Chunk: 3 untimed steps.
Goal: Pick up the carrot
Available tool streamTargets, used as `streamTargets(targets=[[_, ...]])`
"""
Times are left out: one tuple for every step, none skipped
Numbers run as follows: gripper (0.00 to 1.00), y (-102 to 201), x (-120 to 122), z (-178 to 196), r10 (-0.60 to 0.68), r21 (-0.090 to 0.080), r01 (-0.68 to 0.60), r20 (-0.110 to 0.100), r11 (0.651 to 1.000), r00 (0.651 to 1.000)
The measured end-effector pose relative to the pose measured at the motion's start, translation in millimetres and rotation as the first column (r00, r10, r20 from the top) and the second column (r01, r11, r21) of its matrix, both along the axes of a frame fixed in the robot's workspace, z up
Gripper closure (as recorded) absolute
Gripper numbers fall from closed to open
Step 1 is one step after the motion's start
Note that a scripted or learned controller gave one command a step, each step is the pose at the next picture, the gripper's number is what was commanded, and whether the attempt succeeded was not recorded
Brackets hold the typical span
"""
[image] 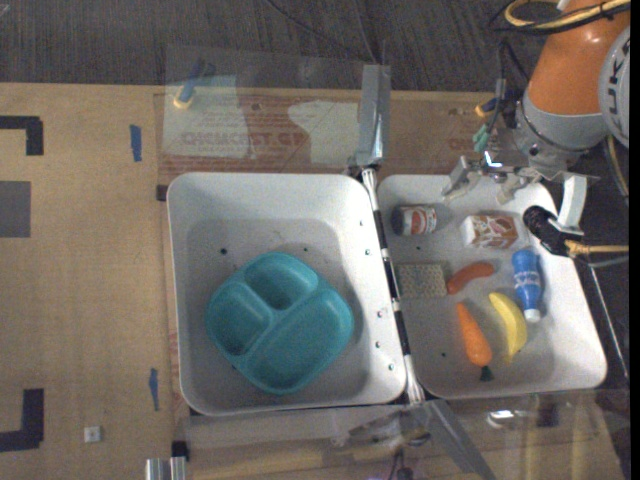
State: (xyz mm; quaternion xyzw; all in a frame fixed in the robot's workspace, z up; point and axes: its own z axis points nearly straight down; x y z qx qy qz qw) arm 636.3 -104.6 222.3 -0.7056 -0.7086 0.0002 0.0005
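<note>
The gripper hangs over the far rim of the right bin with its fingers spread and nothing between them, just beyond a small can and a little carton. The carrot lies well apart from it, toward the near side of that bin (green end nearest the camera), beside a banana, with a sausage, a blue-capped bottle and a scouring pad around. The left bin holds a teal divided plate.
</note>
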Motion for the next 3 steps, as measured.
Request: streamTargets(targets=[[0.0,-25.5,-31.5,-101.6,0.128,0.0,-0.128,0.0,0.992,0.992],[0.0,-22.5,-87.6,-122.0,-0.034,-0.007,0.034,0.043,0.999,0.999],[0.0,-11.1,-137.0,-125.0,0.076,-0.01,-0.076,0.038,0.997,0.996]])
